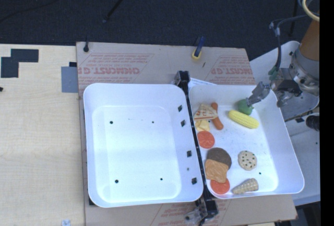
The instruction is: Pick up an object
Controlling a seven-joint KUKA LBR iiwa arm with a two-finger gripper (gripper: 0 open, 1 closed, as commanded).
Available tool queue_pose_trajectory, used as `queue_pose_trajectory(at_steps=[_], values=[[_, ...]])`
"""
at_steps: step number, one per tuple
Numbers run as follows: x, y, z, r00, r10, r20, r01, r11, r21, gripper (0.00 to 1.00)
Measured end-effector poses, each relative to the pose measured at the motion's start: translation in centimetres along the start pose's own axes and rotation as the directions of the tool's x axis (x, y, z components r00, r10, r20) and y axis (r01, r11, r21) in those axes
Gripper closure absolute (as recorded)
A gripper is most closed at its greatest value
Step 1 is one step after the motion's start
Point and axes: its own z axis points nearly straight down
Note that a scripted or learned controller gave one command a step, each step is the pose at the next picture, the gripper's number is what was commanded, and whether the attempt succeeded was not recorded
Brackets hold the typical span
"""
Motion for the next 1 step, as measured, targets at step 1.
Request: queue_pose_trajectory(at_steps=[1], values=[[4.76, -6.23, 12.69, 1.000, 0.001, -0.006, -0.001, 1.000, 0.016, 0.00]])
